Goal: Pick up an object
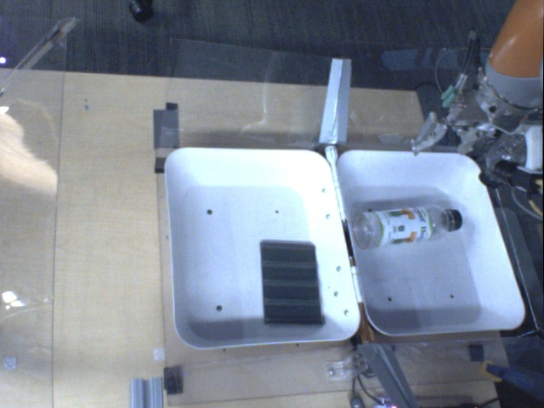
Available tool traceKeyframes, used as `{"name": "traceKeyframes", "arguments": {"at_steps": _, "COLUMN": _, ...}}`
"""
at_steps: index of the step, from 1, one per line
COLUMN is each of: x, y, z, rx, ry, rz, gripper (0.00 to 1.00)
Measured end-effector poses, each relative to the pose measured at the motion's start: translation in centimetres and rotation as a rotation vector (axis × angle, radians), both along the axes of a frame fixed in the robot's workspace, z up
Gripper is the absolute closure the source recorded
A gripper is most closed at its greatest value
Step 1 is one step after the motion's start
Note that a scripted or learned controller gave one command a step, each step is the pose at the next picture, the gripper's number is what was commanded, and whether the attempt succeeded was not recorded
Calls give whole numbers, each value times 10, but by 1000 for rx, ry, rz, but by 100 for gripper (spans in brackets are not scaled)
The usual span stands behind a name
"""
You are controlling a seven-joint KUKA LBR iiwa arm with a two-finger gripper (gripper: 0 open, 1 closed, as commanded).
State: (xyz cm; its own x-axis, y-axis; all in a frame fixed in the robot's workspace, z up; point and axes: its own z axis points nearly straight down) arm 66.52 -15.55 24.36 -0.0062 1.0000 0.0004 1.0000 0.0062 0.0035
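Camera view: clear black-capped labelled bottle [406, 226] on its side in right bin [501, 300]; pincer [433, 134] state unclear.

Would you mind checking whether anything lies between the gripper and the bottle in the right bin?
Nothing visible does. The gripper sits above the right bin's far rim, and the clear bottle lies on its side alone in that bin. The black ridged block is in the left bin.

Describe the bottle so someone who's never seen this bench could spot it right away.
Of the two white bins, look in the right bin. The bottle lies on its side there, clear plastic with a label and dark cap. The only other object, a black ribbed block, sits in the left bin.
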Motion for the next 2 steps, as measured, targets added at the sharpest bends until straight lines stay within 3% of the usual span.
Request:
{"name": "traceKeyframes", "arguments": {"at_steps": 1, "x": -20, "y": 26, "z": 9, "rx": 1, "ry": 0, "rz": -104, "gripper": 0}}
{"name": "traceKeyframes", "arguments": {"at_steps": 2, "x": -28, "y": 34, "z": 15, "rx": -1, "ry": 0, "rz": 12, "gripper": 0}}
